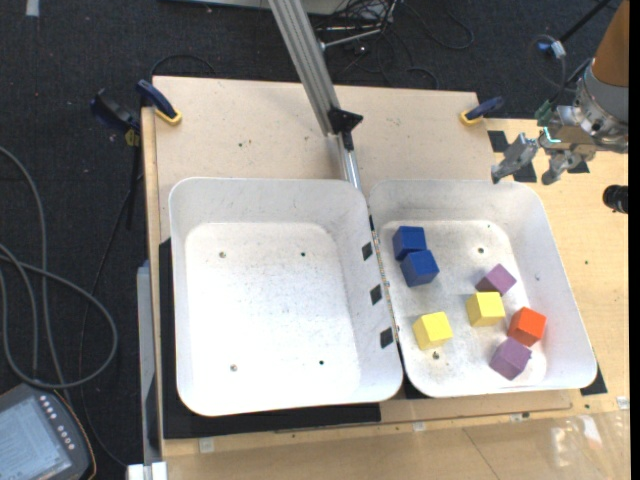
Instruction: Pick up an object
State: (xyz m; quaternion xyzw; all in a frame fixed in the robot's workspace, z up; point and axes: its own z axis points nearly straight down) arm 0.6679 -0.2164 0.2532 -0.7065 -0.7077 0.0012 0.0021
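Note:
The right bin (545, 230) holds several small blocks. Two blue blocks (413, 253) touch near its left wall. A yellow block (434, 328) lies lower down, and a second yellow block (486, 308) sits to its right. A purple block (496, 280) rests above that one. An orange block (527, 324) and another purple block (510, 357) lie near the right front corner. My gripper (538, 166) hangs open above the bench, beyond the right bin's far right corner, with nothing between its fingers.
The left bin (200, 208) stands beside the right one. A slanted metal pole (305, 48) rises from between the bins at the back. Blue and yellow clamps (158, 101) grip the board's far corners. Cables lie on the dark floor at left.

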